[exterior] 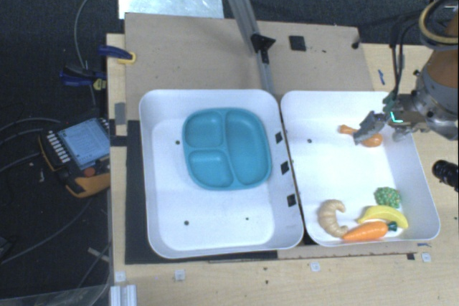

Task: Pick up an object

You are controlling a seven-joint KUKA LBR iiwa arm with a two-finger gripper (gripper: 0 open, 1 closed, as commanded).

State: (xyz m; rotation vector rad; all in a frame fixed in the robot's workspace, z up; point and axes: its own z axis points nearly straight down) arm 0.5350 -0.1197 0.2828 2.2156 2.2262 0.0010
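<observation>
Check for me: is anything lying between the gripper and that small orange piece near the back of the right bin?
Nothing visible does. The gripper sits directly at the small orange piece in the right bin. The croissant, carrot, banana and broccoli lie apart, at the bin's front.

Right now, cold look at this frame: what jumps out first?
The blue divided plate in the middle of the left bin. Next, the gripper reaching in from the right over the right bin, just above a small orange object. A croissant, carrot, banana and broccoli cluster in that bin's near corner.
</observation>
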